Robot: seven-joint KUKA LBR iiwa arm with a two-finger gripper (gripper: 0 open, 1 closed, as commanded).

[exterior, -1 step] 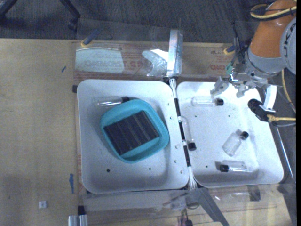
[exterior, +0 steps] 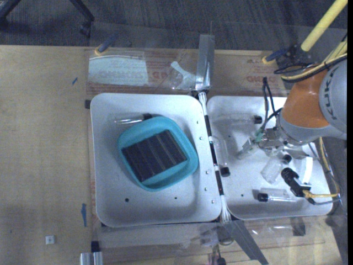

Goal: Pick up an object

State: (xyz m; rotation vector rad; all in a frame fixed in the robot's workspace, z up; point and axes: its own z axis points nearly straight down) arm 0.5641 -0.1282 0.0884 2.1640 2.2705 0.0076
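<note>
A teal tray (exterior: 158, 153) w/ dark ribbed insert is seen tilted in the left bin (exterior: 105, 164), clear plastic bits (exterior: 271, 171) and a black-tipped tube (exterior: 274, 196) are scattered in the right bin (exterior: 237, 203), w/ the gripper (exterior: 265, 139) lowered among them, grip state obscured by arm (exterior: 311, 106) and cables.

Gripper (exterior: 263, 141) low in the right bin (exterior: 237, 200), arm (exterior: 314, 106) entering from the right. Clear plastic piece (exterior: 244, 147) just left of it, another (exterior: 271, 171) just below. Black-capped tube (exterior: 276, 195) further below. Teal tray (exterior: 158, 152) well left, in the left bin (exterior: 110, 197).
</note>
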